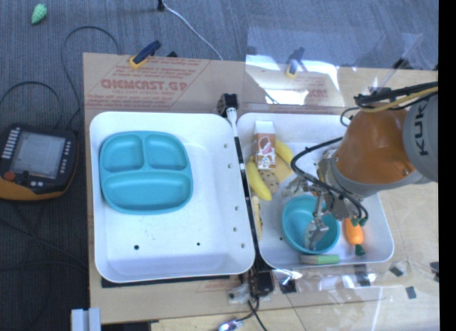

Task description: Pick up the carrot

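Hovering metal pincer (314,235) above round bowl (298,224), tapered carrot (353,233) beside.

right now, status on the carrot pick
Gripper low over teal bowl, right bin. Carrot beside the bowl, not gripped. Bowl rim crowds carrot.

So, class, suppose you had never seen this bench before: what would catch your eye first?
Probably the bright blue divided tray, alone in the left bin. Next, the arm's orange band looming over the crowded right bin, where the gripper hangs over a blue bowl beside the small carrot.
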Robot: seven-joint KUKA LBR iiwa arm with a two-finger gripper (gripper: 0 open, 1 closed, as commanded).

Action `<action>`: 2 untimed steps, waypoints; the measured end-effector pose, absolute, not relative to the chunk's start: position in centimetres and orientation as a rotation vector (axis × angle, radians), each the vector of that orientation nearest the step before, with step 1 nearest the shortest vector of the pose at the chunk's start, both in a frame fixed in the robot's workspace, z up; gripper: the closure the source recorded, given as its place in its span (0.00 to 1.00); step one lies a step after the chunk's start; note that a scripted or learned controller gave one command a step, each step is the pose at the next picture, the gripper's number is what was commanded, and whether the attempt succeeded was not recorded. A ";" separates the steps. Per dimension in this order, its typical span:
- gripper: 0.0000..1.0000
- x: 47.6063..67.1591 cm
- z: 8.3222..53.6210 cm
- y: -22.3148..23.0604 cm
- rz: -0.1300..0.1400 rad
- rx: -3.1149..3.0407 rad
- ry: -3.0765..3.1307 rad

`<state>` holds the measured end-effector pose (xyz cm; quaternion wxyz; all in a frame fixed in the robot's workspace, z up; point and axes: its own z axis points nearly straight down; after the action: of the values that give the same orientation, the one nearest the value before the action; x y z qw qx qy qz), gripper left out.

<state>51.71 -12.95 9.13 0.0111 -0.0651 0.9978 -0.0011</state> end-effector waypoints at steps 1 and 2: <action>0.00 51.1 9.4 -17.4 -0.015 -0.904 2.968; 0.00 55.6 9.1 -9.3 -0.007 -0.932 2.980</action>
<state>55.58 -9.28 9.09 0.0095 -0.2983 0.9544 -0.0021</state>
